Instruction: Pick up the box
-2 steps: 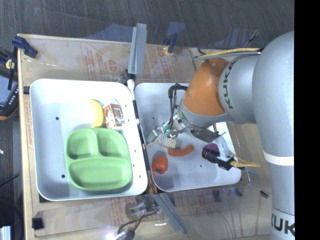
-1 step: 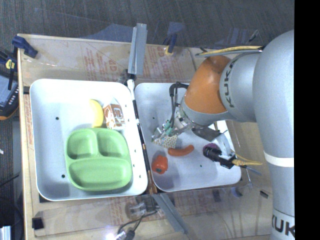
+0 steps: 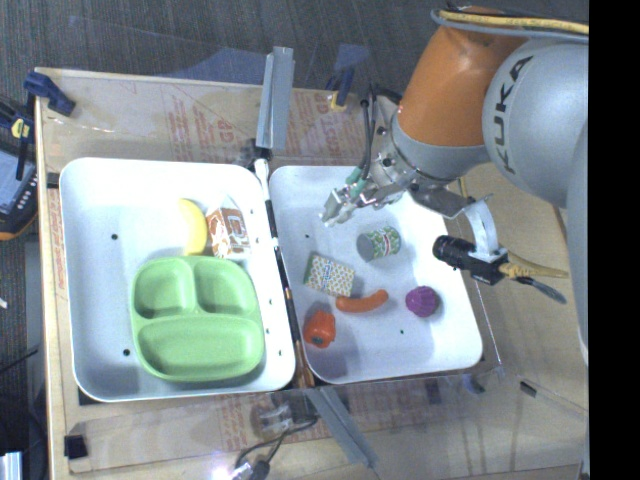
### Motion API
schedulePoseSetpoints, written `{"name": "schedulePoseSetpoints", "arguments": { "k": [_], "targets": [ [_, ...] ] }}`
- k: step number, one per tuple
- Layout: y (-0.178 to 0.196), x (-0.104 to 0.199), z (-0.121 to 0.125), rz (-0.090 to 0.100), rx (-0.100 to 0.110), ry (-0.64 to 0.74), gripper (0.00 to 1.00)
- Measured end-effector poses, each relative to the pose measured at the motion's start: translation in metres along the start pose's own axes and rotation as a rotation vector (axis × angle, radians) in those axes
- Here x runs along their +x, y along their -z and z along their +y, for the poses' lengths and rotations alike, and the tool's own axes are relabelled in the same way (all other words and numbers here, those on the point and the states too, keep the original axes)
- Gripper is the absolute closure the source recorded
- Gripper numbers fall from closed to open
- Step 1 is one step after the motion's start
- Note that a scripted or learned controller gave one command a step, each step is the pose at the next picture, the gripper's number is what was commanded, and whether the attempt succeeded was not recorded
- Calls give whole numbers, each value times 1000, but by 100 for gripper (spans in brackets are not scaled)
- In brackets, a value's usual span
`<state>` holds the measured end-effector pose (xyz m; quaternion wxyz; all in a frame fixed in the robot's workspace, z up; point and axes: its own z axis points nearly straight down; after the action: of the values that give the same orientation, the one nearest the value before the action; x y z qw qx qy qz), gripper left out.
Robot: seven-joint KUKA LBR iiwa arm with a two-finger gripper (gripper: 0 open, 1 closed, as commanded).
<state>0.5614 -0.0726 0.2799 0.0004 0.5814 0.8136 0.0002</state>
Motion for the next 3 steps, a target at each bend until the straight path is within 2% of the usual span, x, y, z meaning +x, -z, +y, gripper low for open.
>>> {"name": "schedulePoseSetpoints", "arguments": {
  "k": [1,2,3],
  "targets": [
    [0,0,0,0,1,0,0],
    [-52,-23,-26,1,5,-172,0],
    [-185,-54,-34,-2,-2,-168,0]
  ]
}}
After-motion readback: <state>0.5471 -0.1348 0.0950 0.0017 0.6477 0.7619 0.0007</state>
